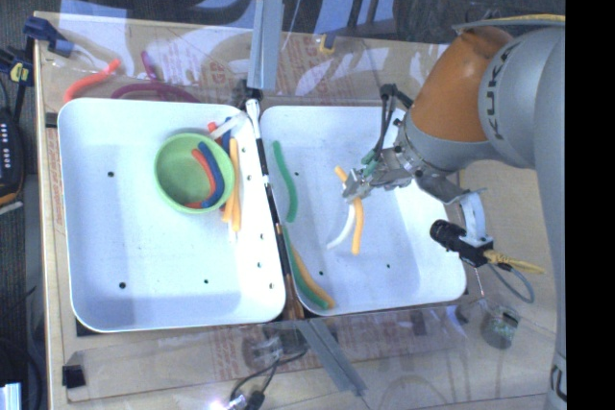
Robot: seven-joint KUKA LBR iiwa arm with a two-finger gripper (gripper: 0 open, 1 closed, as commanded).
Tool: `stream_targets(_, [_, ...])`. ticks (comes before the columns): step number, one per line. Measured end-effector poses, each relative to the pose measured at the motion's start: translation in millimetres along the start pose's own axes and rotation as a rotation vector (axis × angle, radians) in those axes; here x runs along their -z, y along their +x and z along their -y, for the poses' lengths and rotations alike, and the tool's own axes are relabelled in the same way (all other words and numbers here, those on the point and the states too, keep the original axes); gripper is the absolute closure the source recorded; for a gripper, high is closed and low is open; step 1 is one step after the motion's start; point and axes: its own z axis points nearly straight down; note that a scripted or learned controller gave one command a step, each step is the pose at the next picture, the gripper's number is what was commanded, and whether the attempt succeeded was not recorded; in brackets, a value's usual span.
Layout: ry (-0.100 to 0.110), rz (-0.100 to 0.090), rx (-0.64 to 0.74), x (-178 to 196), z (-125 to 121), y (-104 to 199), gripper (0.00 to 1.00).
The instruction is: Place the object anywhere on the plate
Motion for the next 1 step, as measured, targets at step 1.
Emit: stream_targets(1, [0.0,0.0,0.0,0.1,-0.1,0.0,0.0])
